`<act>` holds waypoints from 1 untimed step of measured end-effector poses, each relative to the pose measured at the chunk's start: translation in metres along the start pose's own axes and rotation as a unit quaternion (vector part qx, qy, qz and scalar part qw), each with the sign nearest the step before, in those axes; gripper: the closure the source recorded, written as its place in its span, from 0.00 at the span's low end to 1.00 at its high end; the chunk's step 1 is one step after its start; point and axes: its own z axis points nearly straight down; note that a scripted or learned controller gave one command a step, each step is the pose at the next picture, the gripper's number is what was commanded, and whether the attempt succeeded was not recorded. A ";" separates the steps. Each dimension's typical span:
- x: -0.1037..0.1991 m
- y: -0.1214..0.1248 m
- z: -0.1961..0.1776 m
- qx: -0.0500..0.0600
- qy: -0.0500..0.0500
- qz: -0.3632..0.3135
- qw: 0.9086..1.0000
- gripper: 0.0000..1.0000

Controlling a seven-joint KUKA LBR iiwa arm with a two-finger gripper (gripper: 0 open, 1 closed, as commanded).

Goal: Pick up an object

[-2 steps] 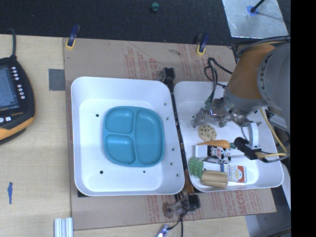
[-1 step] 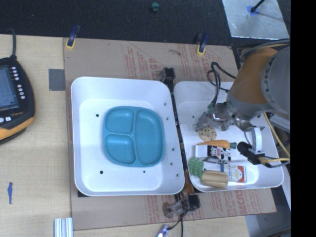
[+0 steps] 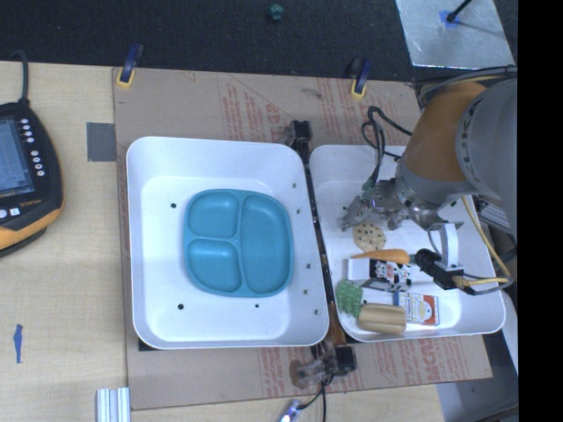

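My gripper (image 3: 376, 207) hangs low in the right bin (image 3: 327, 236), just above a round cookie (image 3: 369, 233), its fingers too hidden to judge, while the carrot (image 3: 380, 257), broccoli (image 3: 350, 297) and wooden block (image 3: 382, 318) lie nearer the front, a blue divided plate (image 3: 237, 241) filling the left bin (image 3: 149, 236)

Even, fairly bright overhead light. The white bins (image 3: 220, 323) glare slightly and cast soft shadows. The picture is grainy, soft in small details.

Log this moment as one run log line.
arm: over right bin | pincer: low, above cookie | nothing seen held | left bin: blue divided plate
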 end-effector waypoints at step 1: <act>-0.001 0.000 -0.010 0.000 0.000 0.000 1.000 1.00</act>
